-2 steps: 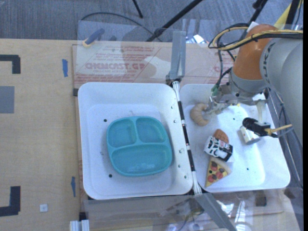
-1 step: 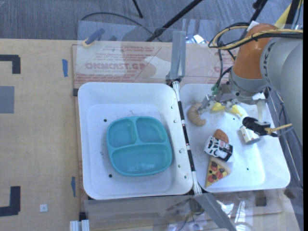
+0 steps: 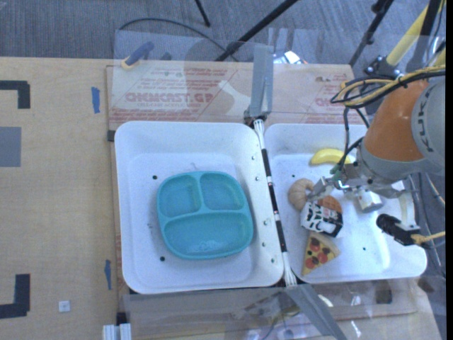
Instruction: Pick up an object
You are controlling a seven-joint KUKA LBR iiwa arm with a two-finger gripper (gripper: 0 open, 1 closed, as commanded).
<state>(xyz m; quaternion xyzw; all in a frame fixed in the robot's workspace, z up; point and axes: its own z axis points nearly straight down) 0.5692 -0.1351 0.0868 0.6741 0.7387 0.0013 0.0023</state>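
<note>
Over the right bin [image 3: 403, 257] the gripper [image 3: 338, 185] hangs low above the clutter, well placed for a grab; how it stands, I cannot tell. Just below lie the black-and-white object [image 3: 322, 219], pizza slice [image 3: 318, 252] and banana [image 3: 327, 156].

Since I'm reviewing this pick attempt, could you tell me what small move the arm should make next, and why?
Probably a short straight descent. The gripper sits low in the right bin, over a cluster of the tan rounded object and the black-and-white item, with nothing visibly held. The banana and pizza slice lie apart from it.
</note>
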